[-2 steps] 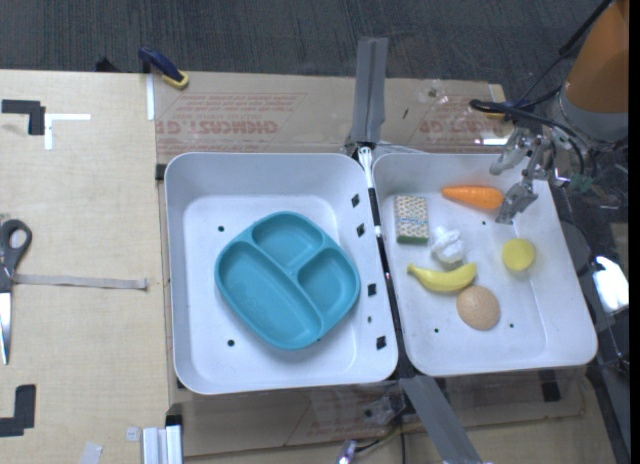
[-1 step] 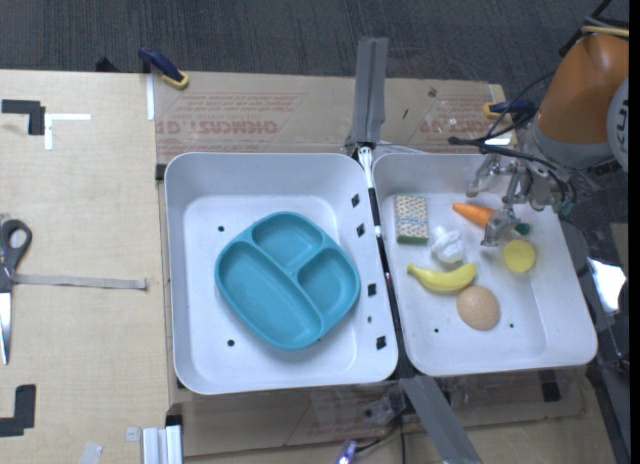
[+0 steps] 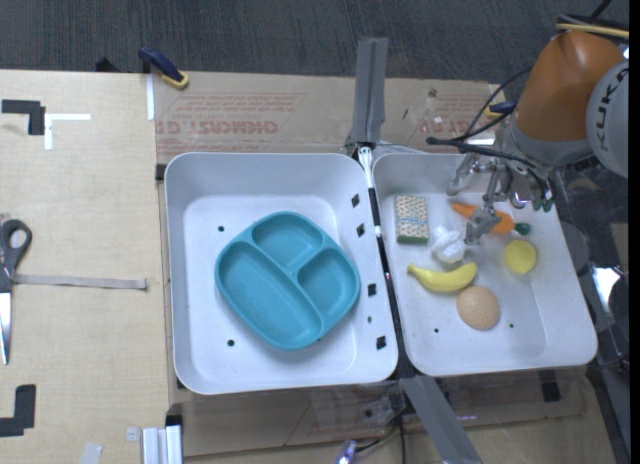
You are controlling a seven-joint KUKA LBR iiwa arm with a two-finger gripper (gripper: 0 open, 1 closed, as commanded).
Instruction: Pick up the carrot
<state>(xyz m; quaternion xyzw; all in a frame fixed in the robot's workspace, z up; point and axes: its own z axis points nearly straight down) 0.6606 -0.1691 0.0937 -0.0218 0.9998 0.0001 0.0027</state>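
Over right bin (image 3: 560,337), my jaws (image 3: 480,224) hung at carrot (image 3: 478,214), lined up for grasp; couldn't tell opening or hold.

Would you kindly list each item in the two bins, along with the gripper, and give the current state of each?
carrot: lying in the right bin, partly hidden by the gripper
gripper: low over the carrot
banana: lying flat, curved
lemon: resting on the bin floor
egg: resting beside the banana
sponge: lying flat
blue plate: upright in the left bin
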